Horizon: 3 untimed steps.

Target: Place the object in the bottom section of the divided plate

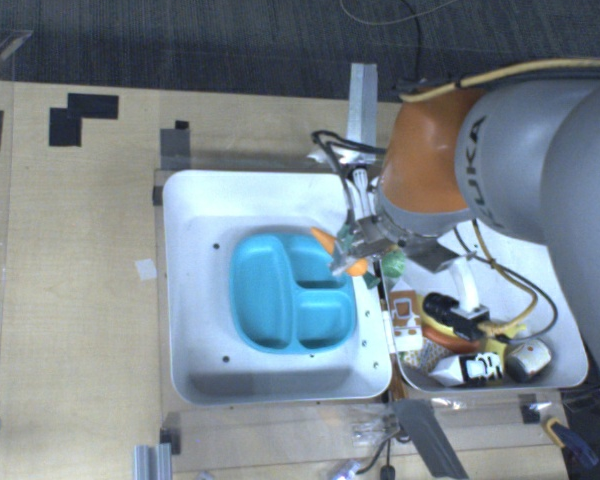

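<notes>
A small orange object (pixel 342 253), carrot-like, sits at the tool (pixel 352 248), over the right edge of the blue divided plate (pixel 270 303) in the left bin (pixel 195 298). Whether the tool is clenched on it I cannot tell. It looks light, smooth and probably stiff plastic; its slim middle seems the surest place to grip.

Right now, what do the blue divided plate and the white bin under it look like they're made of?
The blue divided plate looks like moulded plastic: uniform colour, rounded ridges, soft sheen. The white bin also looks like plastic, possibly painted metal: smooth, matte, with rounded corners and small dark holes. Neither can be confirmed from the look alone.
</notes>
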Each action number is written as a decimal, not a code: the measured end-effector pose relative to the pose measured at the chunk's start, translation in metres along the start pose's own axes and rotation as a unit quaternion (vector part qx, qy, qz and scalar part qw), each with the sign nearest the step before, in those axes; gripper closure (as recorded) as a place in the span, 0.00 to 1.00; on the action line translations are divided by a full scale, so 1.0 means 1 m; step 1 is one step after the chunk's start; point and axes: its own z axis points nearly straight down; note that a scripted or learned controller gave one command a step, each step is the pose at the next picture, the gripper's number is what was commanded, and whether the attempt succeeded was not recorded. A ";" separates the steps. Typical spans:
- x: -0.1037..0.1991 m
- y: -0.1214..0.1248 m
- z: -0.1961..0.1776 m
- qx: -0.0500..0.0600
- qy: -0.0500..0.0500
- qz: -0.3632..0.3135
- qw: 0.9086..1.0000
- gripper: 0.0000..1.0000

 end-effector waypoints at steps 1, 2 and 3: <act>0.062 -0.016 0.051 0.001 0.000 -0.089 0.996 1.00; 0.082 0.060 0.003 -0.001 0.000 -0.216 0.976 1.00; 0.085 0.010 -0.028 -0.001 0.000 -0.306 0.952 1.00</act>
